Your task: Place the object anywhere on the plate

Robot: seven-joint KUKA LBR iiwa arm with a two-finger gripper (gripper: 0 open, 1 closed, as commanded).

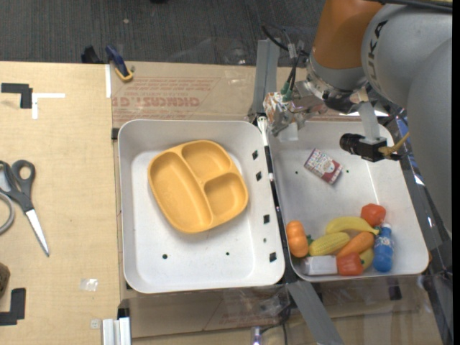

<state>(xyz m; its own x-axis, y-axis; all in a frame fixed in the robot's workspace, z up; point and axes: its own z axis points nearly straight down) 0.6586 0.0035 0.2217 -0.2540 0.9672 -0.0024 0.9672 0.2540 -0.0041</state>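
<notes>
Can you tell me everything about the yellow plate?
The plate looks like smooth orange-yellow plastic, rounded, with raised ridges splitting it into three sections: one long, two smaller. It lies flat, turned at a slant, in the upper middle of the left bin, resting on the bin's white floor. Nothing sits in it or touches it.

One fixed camera looks down on me at a slant from above the bench [57, 157], far enough to take in both white bins [136, 264] whole; my arm [402, 42] enters from its right edge.
</notes>
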